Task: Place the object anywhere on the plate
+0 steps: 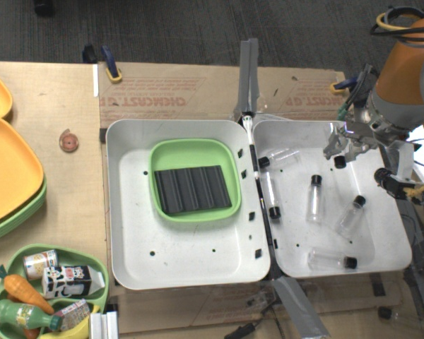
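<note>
Five clear vials with black caps lie scattered in the right bin (389, 256).
Green plate (194, 150) holding a dark ridged block (194, 189) sits in the left bin (127, 260); the gripper (343, 145) hovers at the right bin's twelve o'clock edge, grip unreadable.

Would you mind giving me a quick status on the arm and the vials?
End effector over right bin's far edge, holding nothing visible. Vials lying loose in right bin. Green plate in left bin carries dark ridged mat.
</note>
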